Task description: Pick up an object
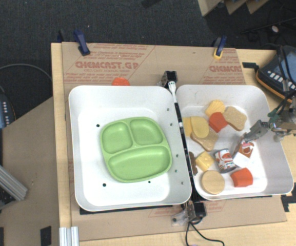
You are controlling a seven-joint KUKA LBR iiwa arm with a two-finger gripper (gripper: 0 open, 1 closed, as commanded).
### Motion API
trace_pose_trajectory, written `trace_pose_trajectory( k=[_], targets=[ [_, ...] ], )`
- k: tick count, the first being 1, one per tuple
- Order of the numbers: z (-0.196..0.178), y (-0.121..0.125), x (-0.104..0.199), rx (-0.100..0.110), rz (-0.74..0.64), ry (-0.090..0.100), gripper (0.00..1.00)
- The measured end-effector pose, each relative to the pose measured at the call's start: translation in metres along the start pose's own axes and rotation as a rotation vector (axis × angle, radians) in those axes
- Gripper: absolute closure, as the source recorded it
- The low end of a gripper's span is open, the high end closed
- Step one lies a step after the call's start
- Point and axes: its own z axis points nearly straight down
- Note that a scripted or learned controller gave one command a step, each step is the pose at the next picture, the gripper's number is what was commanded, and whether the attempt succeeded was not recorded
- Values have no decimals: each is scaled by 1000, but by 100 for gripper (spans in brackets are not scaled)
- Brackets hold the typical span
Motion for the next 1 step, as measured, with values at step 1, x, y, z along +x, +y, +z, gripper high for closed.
trace_pose_trajectory(
  k=[1],
  targets=[
    [121, 17, -2, 5, 3, 0, 0]
  ],
)
